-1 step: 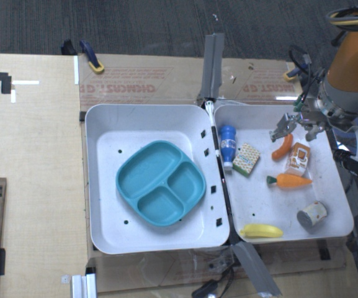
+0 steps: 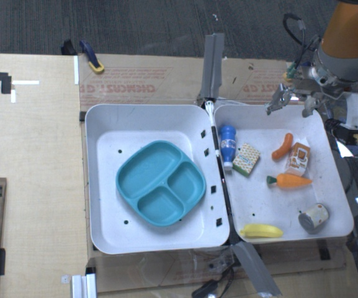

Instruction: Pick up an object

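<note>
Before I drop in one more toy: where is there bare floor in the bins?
Right bin: bare between banana, cracker box and carrot. Crowded around the sausage and carton. Left bin: margins around the blue tray.

Setting: a robotics laboratory. Indicators: two white bins point(image 2: 98, 185) mounted on a plywood bench point(image 2: 30, 135); toy food items in the 3 o'clock bin; tape markers point(image 2: 17, 82) at 10 o'clock; exposed cabling point(image 2: 299, 33) at 2 o'clock.
</note>
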You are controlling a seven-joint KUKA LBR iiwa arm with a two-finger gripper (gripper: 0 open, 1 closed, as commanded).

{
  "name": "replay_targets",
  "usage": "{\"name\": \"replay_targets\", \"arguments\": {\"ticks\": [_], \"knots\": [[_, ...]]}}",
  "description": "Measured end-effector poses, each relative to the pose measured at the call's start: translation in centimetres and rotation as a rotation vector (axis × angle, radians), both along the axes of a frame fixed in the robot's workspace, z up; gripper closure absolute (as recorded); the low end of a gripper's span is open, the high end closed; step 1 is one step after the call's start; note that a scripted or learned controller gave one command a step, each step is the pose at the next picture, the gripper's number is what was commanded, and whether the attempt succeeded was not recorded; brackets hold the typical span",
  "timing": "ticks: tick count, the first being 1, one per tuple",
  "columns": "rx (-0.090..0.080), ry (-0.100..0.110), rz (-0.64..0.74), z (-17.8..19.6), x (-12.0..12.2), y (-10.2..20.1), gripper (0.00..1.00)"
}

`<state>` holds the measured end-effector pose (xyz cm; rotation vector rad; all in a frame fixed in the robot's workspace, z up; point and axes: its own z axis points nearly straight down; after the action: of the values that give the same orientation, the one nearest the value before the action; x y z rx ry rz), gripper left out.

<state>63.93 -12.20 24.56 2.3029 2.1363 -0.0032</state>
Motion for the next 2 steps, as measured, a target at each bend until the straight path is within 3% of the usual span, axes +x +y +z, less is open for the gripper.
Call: {"name": "replay_targets", "arguments": {"ticks": [1,2], "knots": [[0.001,0.002,0.078,-12.5,0.2,2.3,0.00],[0.000,-0.001,-0.135,-5.4,1.4,3.9,0.00]]}}
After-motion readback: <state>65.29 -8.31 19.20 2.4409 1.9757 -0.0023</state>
